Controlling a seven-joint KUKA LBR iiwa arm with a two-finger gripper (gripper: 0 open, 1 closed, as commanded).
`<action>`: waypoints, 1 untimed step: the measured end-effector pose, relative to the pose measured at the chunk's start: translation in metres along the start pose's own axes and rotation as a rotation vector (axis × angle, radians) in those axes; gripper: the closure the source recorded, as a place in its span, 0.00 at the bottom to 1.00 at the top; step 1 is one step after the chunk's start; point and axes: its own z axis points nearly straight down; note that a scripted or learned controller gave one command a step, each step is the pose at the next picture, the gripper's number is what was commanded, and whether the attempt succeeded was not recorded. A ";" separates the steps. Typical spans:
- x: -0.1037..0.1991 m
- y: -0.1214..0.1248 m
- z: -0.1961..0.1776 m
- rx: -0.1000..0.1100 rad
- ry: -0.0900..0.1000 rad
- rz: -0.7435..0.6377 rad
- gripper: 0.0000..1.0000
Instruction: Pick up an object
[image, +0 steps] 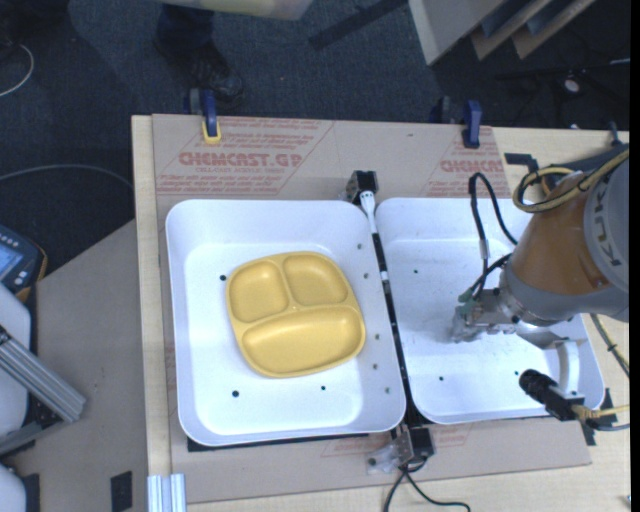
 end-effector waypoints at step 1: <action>0.065 0.038 -0.128 -0.018 -0.001 -0.010 1.00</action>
